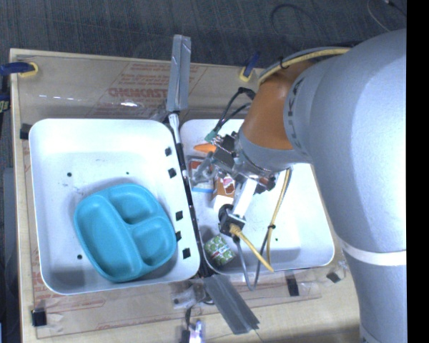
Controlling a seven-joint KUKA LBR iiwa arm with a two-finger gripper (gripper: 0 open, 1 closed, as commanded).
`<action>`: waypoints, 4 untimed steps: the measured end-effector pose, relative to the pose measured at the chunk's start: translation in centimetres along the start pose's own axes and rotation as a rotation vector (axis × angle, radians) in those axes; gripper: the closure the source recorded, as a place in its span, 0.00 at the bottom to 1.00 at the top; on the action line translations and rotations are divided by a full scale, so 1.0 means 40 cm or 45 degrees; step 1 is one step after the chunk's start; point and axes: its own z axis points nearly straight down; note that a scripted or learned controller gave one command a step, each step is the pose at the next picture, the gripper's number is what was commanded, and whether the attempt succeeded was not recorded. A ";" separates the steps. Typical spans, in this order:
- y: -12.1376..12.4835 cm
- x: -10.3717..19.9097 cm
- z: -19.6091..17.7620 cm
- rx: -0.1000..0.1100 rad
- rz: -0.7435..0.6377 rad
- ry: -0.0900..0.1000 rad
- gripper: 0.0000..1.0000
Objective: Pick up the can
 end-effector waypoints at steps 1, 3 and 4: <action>-0.069 0.079 0.001 0.003 0.036 -0.001 0.00; -0.059 -0.165 0.202 0.002 0.495 0.003 0.00; -0.011 -0.159 0.189 0.002 0.860 0.004 0.00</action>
